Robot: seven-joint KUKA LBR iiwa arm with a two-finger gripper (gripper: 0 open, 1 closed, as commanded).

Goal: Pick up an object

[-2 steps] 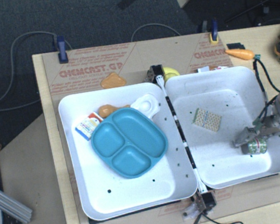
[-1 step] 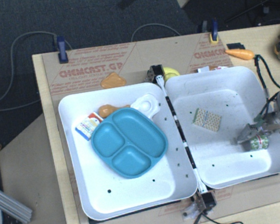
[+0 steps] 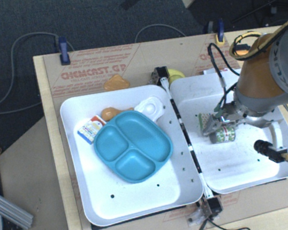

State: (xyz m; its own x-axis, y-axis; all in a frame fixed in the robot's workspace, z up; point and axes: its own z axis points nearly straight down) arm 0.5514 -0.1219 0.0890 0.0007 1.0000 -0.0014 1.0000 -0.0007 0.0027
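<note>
Two shallow white bins sat side by side on a tabletop (image 3: 93,71), and the right bin (image 3: 239,169) serves as the landmark for everything that follows. Inside the right bin, toward its upper left part, a small can (image 3: 224,135) with a greenish label lay on its side. The hand (image 3: 217,123) of the grey and orange arm (image 3: 260,80) hung directly over the can, touching it or very nearly so; the arm reached in from the right of the bin. Whether the fingers were spread or pressed together could not be told, because the wrist and cabling hid them, and nothing showed the can between them. To the left of the right bin, the left bin (image 3: 84,148) held a blue divided tray (image 3: 132,146), a small white and blue packet (image 3: 90,130), an orange piece (image 3: 110,113) and a white lid-like item (image 3: 150,107). Judging from this, the step in hand was closing on the can. It would go best with the fingers straddling the can across its narrow width, seated low before squeezing, since a round can on its side would likely roll away from an off-centre pinch.
</note>
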